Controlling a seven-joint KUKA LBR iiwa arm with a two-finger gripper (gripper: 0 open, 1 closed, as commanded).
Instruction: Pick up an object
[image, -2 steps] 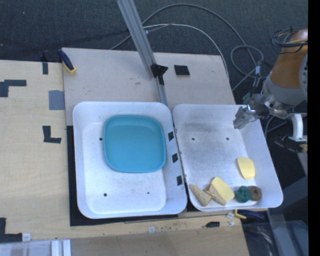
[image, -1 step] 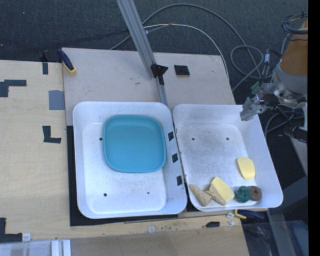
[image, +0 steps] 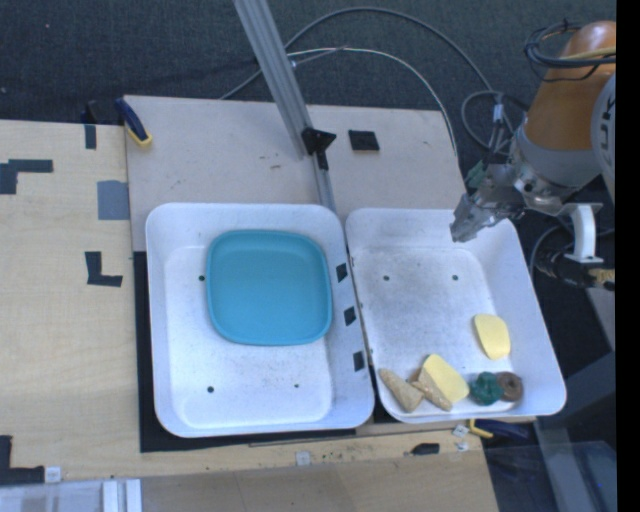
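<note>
Right bin (image: 400, 300), near edge: tan wedge (image: 402, 390), yellow block (image: 443, 379), teal piece (image: 487, 388) and brown ring (image: 510, 386) clustered together. Yellow oval (image: 491, 336) lies just beyond. Gripper (image: 466, 226) hangs over the bin's far-right corner, holding nothing. Left bin (image: 170, 300) contains a blue plate (image: 269, 286).

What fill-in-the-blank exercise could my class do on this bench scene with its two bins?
1. The teal plate lies in the ____ bin.
2. The robot's hand hovers over the far ____ corner of the right bin.
3. The yellow oval piece lies ____ from the cluster of items at the bin's near edge.

Missing words: left; right; apart
</note>
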